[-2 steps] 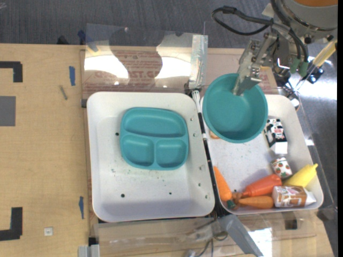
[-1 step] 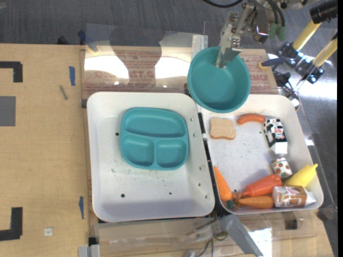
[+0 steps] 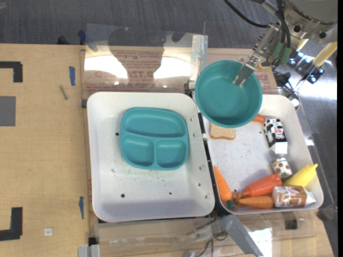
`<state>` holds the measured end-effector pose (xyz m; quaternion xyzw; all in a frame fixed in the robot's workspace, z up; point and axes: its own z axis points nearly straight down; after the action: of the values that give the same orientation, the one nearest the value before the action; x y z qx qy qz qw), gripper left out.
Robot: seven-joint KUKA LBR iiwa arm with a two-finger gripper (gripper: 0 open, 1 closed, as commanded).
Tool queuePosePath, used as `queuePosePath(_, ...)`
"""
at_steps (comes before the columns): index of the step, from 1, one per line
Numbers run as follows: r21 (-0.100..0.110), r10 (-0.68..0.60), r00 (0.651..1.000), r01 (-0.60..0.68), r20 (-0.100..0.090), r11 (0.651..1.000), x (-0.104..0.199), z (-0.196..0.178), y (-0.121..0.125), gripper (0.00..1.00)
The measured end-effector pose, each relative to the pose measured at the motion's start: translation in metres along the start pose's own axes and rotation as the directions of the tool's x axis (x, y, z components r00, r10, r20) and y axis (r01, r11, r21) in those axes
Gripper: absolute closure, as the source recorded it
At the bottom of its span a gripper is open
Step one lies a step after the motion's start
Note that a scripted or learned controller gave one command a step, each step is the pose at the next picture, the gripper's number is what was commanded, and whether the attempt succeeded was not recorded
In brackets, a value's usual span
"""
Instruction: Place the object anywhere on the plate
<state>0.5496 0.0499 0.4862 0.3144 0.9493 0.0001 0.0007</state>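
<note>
A teal bowl (image 3: 228, 93) hangs tilted above the far left corner of the right bin (image 3: 252, 154), overlapping the divide between the two bins. My gripper (image 3: 244, 74) comes down from the upper right and is shut on the bowl's far right rim, with one finger (image 3: 241, 78) showing inside the bowl. The teal divided plate (image 3: 154, 138) lies flat in the middle of the left bin (image 3: 102, 159), down and to the left of the bowl, with nothing on it.
In the right bin a toast slice (image 3: 222, 133) lies partly under the bowl. Nearby are a cow-patterned box (image 3: 274, 131), several carrots (image 3: 261, 187), a yellow piece (image 3: 302, 175) and a small carton (image 3: 290, 197). A clear shield (image 3: 161, 47) stands behind the bins.
</note>
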Motion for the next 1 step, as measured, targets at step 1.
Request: queuePosePath(1, -0.002, -0.24, 0.971, 0.24, 0.003, 0.971, -0.0124, 0.0026, 0.0283, 1.0)
